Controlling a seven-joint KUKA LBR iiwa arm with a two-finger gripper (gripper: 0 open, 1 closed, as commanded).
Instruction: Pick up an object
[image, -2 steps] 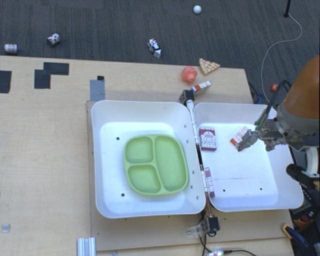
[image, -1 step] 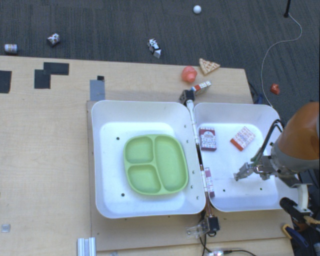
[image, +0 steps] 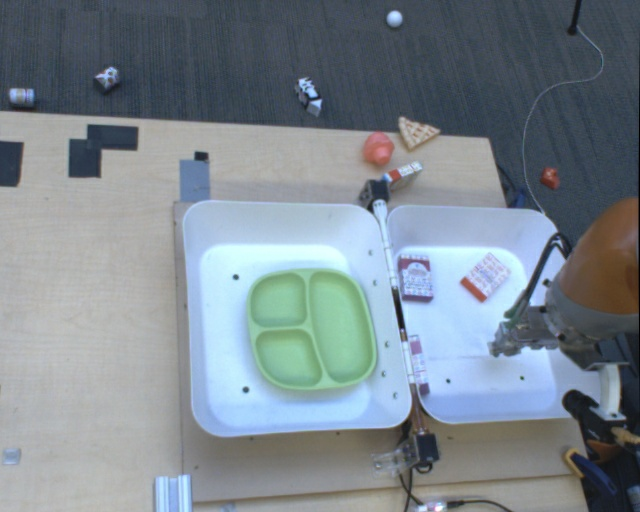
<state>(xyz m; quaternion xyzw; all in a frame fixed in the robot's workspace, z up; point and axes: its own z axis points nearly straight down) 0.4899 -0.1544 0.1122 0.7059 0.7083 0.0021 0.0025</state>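
Note:
The right white bin (image: 470, 400) holds a dark red box (image: 415, 278) near its left wall and a red-and-white packet (image: 486, 275) toward the back. My gripper (image: 503, 343) hangs low over the bin's right half, in front of the packet and clear of both objects. Nothing shows between its fingers. The orange band of the arm sits at the right edge of the view.
The left bin (image: 215, 340) contains a green divided plate (image: 311, 329). On the bench behind the bins lie a red ball (image: 378, 148), a pizza-slice toy (image: 417, 131) and a small marker-like item (image: 403, 174). Cables run at the front right.

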